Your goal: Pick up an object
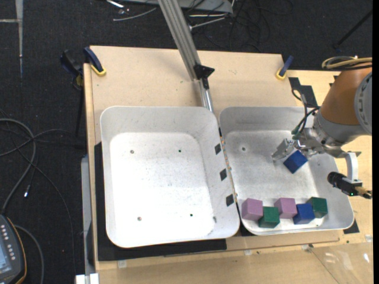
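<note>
even bright overhead light, soft faint shadows, mild grain, floor dark, focus sharp throughout.

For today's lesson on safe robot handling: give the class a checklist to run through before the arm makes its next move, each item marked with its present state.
1. Blue block sits at the pincer: ok.
2. Block firmly gripped: cannot tell.
3. Block lifted off the right bin floor: cannot tell.
4. Five other blocks, two purple, two green, one blue, lie apart from the pincer along the near wall: ok.
5. Left bin has bare floor for a drop: ok.
</note>
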Motion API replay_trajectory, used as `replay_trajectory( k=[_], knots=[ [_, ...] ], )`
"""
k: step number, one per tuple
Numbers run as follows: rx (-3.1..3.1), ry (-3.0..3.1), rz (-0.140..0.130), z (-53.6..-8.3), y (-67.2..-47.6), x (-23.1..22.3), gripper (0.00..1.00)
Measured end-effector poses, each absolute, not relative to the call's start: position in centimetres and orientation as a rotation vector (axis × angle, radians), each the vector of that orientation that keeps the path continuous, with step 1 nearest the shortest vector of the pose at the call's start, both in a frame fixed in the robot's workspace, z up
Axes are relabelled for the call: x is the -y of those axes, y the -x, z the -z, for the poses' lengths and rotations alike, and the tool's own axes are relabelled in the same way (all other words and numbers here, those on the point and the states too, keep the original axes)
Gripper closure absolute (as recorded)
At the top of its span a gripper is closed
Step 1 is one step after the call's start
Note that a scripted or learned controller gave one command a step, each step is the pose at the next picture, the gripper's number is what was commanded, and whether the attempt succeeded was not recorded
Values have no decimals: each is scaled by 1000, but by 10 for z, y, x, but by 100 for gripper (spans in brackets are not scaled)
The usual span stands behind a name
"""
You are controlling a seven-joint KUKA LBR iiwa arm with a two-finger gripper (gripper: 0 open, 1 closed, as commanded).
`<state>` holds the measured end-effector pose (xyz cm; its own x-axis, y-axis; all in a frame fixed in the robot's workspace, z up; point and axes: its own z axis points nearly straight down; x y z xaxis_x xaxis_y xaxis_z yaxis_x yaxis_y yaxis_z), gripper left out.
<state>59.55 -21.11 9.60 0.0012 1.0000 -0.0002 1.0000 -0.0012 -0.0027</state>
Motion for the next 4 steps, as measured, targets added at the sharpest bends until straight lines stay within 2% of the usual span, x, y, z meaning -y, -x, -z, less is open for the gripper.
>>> replay_trajectory(
  k=[1, 2, 3, 4],
  knots=[
    [2222, 2222, -1, -96, -589, 211, 0],
    [2223, 2223, 1, -105, -590, 211, 100],
    [2234, 2211, 9, -158, -596, 122, 100],
    [2237, 2214, 11, -198, -658, 55, 100]
  ],
)
